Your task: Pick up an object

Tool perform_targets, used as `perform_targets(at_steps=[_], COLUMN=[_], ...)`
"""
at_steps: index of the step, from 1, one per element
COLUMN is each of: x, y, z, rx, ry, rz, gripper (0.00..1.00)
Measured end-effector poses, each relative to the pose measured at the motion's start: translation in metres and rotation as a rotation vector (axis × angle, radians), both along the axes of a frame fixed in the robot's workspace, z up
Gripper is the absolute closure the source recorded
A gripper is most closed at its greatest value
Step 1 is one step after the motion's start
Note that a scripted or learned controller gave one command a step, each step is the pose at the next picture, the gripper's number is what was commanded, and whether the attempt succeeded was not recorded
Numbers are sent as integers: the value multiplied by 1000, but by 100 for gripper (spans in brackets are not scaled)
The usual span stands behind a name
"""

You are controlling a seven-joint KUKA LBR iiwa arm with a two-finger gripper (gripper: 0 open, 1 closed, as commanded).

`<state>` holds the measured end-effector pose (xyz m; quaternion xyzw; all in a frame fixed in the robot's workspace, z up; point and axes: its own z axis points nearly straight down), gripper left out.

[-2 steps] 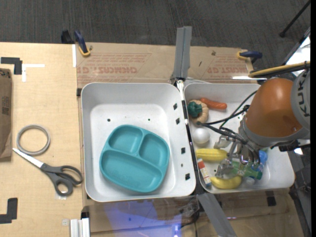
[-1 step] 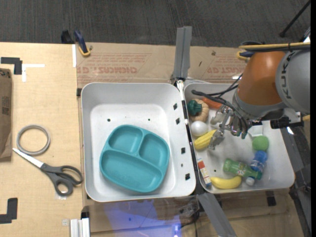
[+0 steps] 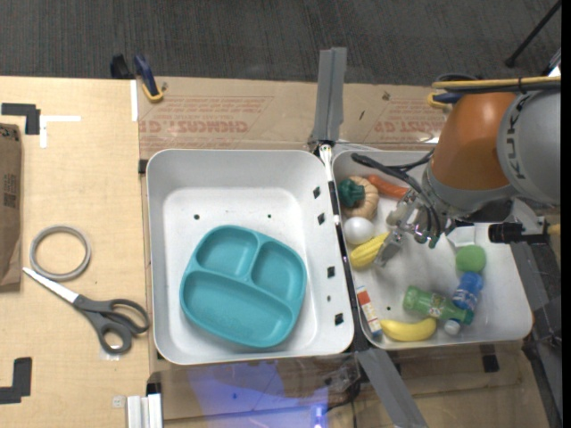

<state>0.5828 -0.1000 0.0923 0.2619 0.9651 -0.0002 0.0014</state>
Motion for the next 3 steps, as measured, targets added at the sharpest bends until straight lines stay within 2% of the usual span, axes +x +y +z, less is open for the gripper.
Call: perform_targets(at_steps=[1,2,3], x=[43,35,50], y=[4,-91,-33], z=[0,1,1], rx=[0,1,0], ry=[-1,0,-1], rz=[25,-238,-194], gripper=[0,0,0])
